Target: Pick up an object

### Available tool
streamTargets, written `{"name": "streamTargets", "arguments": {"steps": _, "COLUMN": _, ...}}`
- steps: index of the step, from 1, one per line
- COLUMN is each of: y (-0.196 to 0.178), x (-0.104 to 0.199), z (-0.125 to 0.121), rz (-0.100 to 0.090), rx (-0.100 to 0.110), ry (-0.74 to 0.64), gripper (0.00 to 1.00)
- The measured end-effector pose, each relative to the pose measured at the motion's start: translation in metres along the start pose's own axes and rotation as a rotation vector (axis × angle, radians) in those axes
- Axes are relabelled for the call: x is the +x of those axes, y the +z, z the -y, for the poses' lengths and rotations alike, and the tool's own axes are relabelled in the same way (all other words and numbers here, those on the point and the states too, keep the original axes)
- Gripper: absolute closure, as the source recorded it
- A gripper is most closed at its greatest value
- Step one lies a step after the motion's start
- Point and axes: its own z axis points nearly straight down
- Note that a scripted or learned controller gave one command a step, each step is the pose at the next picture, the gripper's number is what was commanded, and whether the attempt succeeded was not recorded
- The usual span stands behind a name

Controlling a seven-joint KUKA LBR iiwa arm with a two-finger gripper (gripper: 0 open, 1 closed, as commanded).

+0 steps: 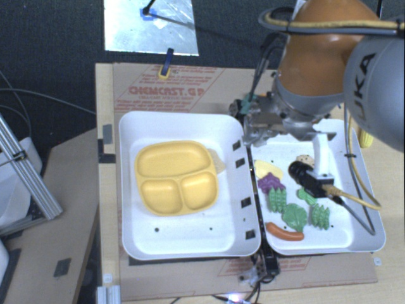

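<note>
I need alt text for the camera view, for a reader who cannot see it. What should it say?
A grey and orange robot arm hangs over the right bin, which holds purple toy grapes, green toy vegetables and a red toy sausage. The left bin holds a yellow divided plate.

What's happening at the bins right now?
The KUKA arm hangs over the right bin, low above its toy food: purple grapes, green vegetables and a sausage. Nothing is visibly held. The left bin holds a yellow divided tray.
</note>
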Motion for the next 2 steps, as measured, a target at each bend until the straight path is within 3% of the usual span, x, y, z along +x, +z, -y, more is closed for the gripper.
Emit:
{"name": "streamTargets", "arguments": {"steps": 1, "y": -0.001, "x": -0.004, "z": 0.0, "rz": 0.006, "rx": 0.014, "ry": 0.003, "gripper": 1.0}}
{"name": "streamTargets", "arguments": {"steps": 2, "y": -0.064, "x": 0.029, "z": 0.017, "rz": 0.003, "rx": 0.011, "ry": 0.004, "gripper": 1.0}}
